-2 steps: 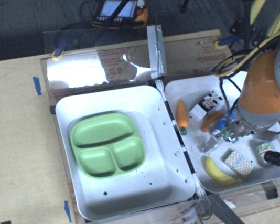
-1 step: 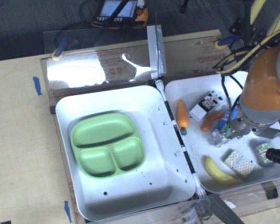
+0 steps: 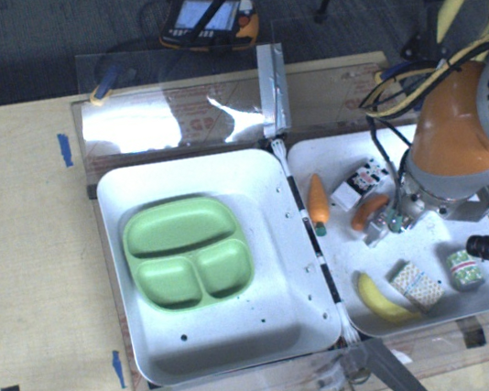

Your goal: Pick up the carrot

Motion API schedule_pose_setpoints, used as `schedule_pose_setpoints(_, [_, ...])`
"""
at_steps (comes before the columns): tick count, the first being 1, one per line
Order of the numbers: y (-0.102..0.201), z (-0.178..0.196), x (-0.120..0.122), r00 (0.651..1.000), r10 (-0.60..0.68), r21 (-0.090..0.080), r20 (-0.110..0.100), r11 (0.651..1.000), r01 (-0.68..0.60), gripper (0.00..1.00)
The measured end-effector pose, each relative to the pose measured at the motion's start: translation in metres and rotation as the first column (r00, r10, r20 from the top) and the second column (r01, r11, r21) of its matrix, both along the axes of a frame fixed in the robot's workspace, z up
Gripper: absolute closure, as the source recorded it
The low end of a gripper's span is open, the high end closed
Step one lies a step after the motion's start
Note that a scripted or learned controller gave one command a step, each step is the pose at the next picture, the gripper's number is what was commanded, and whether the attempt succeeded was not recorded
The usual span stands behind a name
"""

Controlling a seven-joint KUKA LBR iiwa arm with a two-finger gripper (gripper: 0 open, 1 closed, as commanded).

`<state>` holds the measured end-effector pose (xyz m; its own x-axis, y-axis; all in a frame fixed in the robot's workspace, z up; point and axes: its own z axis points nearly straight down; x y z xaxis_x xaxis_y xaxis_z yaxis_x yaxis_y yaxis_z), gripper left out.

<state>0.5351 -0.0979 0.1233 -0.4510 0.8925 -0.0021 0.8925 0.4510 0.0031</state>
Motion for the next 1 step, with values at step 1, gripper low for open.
schedule_pose_setpoints(1, [0.0635, 0.1044, 0.0278, 0.981, -0.196, 0.0, -0.002, 0.981, 0.196, 1.0])
